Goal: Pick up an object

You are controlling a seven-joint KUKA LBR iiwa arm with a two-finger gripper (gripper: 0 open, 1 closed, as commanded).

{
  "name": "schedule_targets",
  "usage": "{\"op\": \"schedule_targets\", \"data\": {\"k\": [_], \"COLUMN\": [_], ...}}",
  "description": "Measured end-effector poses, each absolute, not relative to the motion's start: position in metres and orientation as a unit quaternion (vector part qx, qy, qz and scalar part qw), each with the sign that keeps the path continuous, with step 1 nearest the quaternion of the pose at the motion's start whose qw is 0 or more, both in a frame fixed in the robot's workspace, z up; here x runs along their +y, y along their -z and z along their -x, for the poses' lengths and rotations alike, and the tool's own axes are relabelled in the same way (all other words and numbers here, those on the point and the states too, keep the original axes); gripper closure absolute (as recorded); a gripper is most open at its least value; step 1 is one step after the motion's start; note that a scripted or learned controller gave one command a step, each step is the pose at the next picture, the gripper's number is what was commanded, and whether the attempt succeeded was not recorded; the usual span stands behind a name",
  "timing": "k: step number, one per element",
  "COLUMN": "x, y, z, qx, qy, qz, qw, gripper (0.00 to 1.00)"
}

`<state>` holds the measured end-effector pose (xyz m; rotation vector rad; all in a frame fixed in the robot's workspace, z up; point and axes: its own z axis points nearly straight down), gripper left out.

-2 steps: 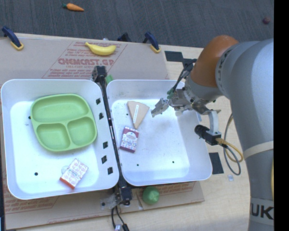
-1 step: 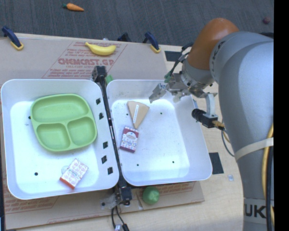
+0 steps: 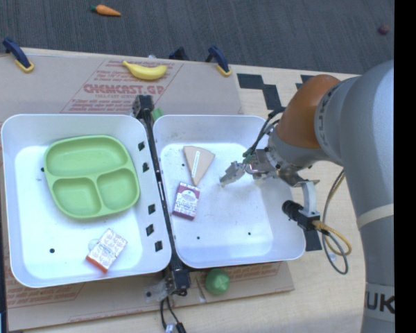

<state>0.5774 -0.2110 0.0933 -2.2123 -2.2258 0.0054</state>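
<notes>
In the right bin (image 3: 263, 245) lie a tan wedge like a slice of cheese (image 3: 197, 161) and, just below it, a small red and white box (image 3: 186, 201). My gripper (image 3: 231, 173) hangs over the middle of that bin, to the right of the wedge and a short way apart from it. Nothing shows between its fingers. The left bin (image 3: 14, 207) holds a green divided plate (image 3: 91, 175) and a second small red and white box (image 3: 106, 249).
A yellow banana (image 3: 145, 69) rests on the cardboard behind the bins. A green ball (image 3: 217, 281) sits in front of the right bin. An orange carrot (image 3: 107, 10) lies on the floor beyond the bench. Blue clamps (image 3: 220, 60) hold the cardboard's back edge.
</notes>
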Motion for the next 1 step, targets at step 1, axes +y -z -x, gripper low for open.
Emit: {"op": "schedule_targets", "data": {"k": [1], "x": [-0.2106], "y": [-0.1333], "z": [-0.6484], "qx": [-0.709], "qy": [0.0004], "qz": [0.706], "qw": [0.000], "gripper": [0.00]}}
